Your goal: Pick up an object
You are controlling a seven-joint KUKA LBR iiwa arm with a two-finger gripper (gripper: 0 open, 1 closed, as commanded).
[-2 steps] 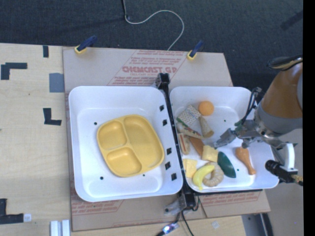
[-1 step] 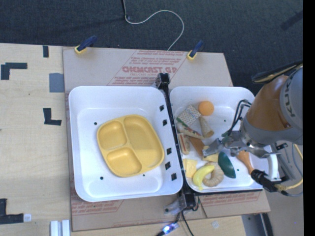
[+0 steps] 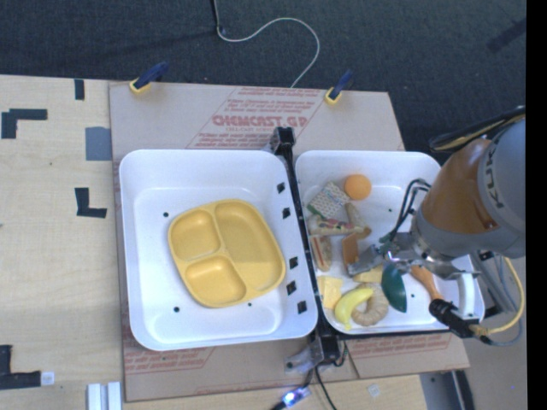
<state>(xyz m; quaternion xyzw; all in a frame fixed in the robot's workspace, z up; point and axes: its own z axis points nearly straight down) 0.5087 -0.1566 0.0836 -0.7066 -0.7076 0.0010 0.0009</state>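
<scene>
Dark carpet lay behind the brown cardboard sheet (image 3: 256,118) that carried two shallow white bins. One white bin (image 3: 145,178) on the left held a yellow three-compartment plastic tray (image 3: 226,252). Its white neighbour (image 3: 385,162) held a jumble of toy food: an orange ball (image 3: 358,186), a yellow banana (image 3: 351,303), a dark green piece (image 3: 394,288). Low over that pile was the grey gripper (image 3: 382,255); I could not tell its state.

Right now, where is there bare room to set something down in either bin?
Left bin: white floor borders the yellow tray on every side, widest along its far edge. Right bin: crowded with toy food around the gripper; bare strip at the far edge beyond the orange ball.
</scene>
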